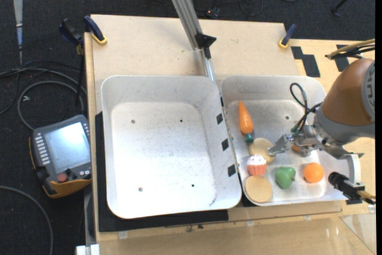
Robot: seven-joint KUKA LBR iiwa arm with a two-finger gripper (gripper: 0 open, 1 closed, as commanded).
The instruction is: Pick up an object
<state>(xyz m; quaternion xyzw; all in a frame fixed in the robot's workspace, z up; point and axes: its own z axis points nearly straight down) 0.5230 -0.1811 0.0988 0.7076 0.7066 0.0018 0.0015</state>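
Bench (155, 45) surface is pale wood and carries two shallow white bins side by side. You see the left bin (119, 92) on the larger share of the bench, its floor showing only dark specks. You see the right bin (268, 85) touching it along a shared edge, and all the toy items lie in this right bin.

Locate the items as follows. The carrot (245, 118) lies near the dividing edge, orange with a green tip pointing toward the near side. The cupcake (256, 165) stands below it, white on top with a pink base. A tan round disc (259, 189) lies at the near edge of the bin, just beside the cupcake. A second pale round piece (261, 147) sits just above the cupcake. The green pepper (285, 177) lies to the right of the cupcake, and the orange ball (313, 172) lies just beside the pepper, further right.

The arm (352, 101) reaches in from the right, its orange band over the right bin's far side. The hand (280, 146) sits low in the right bin, pointing toward the pale round piece and close to it. You cannot tell whether its fingers are apart or together, and nothing is visibly gripped.

A handheld control unit (62, 152) lies on the floor to the left of the bench.
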